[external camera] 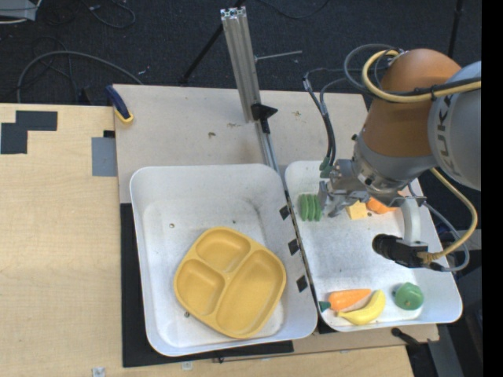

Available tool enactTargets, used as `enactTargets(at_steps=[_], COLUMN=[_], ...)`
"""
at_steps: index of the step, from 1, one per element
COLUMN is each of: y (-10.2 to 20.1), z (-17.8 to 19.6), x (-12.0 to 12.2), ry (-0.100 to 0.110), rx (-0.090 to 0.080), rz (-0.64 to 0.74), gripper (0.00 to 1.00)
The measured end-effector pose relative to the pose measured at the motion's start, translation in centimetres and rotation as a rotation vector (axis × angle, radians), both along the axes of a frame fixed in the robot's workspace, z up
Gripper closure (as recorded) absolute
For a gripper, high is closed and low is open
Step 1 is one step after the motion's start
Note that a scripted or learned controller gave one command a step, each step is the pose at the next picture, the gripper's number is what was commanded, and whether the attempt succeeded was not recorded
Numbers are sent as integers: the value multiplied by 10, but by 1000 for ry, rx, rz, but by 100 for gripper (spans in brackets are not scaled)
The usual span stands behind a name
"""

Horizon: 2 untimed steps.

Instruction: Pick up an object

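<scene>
My gripper (335,202) hangs low over the back left part of the right bin (354,254). A green ridged object (310,207) lies just left of it, close by; whether they touch I cannot tell. A pale yellow block (358,210) and an orange piece (381,206) lie just right of the gripper, partly hidden under the wrist. Near the bin's front edge lie an orange carrot (348,298), a yellow banana (365,311) and a green apple (408,295).
The left bin (161,210) holds a yellow plate (229,280) with three compartments. A slanted metal post (245,69) rises behind the two bins. The bins' shared wall (292,234) runs just left of the green object.
</scene>
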<state>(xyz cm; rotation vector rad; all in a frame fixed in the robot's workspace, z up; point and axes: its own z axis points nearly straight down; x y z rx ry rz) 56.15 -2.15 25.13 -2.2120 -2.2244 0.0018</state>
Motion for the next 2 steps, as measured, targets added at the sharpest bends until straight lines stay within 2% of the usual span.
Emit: enactTargets(at_steps=[1, 2], y=[50, 100], z=[4, -15], x=[-2, -2], ry=[-1, 3], rx=[0, -1], rz=[0, -1], gripper=[100, 100])
